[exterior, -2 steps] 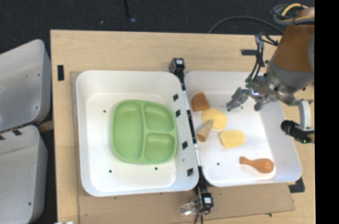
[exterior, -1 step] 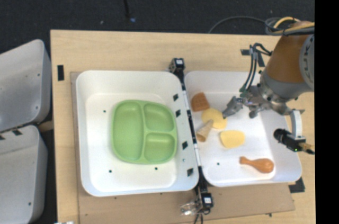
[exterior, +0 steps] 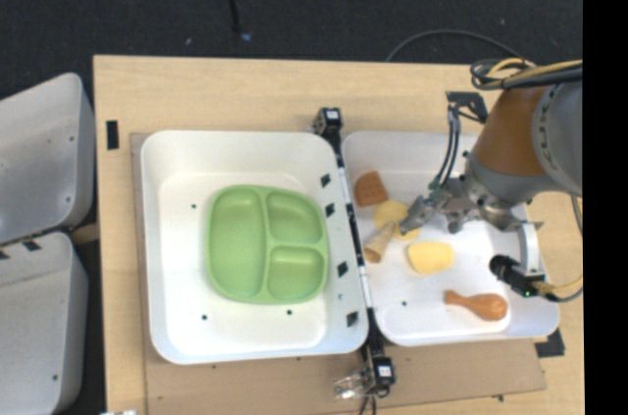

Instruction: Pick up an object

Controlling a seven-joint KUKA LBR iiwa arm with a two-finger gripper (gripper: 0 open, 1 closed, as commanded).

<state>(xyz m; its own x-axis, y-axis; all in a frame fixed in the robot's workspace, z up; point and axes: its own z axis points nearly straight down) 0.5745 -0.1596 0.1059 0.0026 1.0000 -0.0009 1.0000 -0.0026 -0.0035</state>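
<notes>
Four food pieces are lying in the right bin (exterior: pixel 549 330); we are hovering the gripper (exterior: pixel 410 219) at the pale yellow piece (exterior: pixel 391 213), nine o'clock of the wrist; grasp undeterminable.

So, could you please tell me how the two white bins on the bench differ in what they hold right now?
The left bin holds a single large thing, a green divided plate lying flat; the right bin holds several small food-like pieces, among them a yellow lump and a brown drumstick shape. The gripper reaches over the right bin, while the left bin has no arm above it. Both bins are shallow, white and sit side by side.
</notes>
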